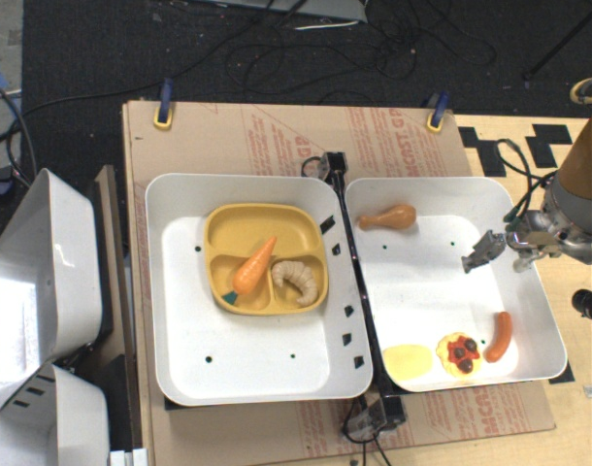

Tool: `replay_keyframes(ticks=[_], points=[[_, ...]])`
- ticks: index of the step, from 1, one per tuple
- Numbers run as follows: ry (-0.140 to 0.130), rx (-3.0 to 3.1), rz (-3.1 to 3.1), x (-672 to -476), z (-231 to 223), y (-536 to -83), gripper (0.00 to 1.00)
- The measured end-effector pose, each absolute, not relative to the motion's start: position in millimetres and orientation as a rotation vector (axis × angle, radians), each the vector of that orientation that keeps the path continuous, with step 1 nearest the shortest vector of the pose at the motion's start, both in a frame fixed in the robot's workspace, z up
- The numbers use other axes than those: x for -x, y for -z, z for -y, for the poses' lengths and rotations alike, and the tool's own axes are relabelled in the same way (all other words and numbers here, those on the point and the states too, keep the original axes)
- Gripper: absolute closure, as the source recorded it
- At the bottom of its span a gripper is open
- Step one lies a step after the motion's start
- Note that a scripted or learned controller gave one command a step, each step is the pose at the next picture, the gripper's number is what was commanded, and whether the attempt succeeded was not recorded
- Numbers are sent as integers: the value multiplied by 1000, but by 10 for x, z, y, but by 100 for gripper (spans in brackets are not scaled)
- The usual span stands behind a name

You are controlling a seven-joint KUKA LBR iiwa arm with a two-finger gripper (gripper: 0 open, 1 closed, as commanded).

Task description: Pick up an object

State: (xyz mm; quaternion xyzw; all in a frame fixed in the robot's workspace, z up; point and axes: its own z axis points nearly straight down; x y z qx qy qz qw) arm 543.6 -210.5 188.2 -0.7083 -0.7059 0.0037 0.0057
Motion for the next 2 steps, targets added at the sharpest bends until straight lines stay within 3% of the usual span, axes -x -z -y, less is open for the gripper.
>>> replay_keyframes(ticks=[1, 2], points=[[-1, 2220, 2222, -5471, 2098, -1958, 0], [-3, 2220, 2218, -5436, 2042, -1511, 0]])
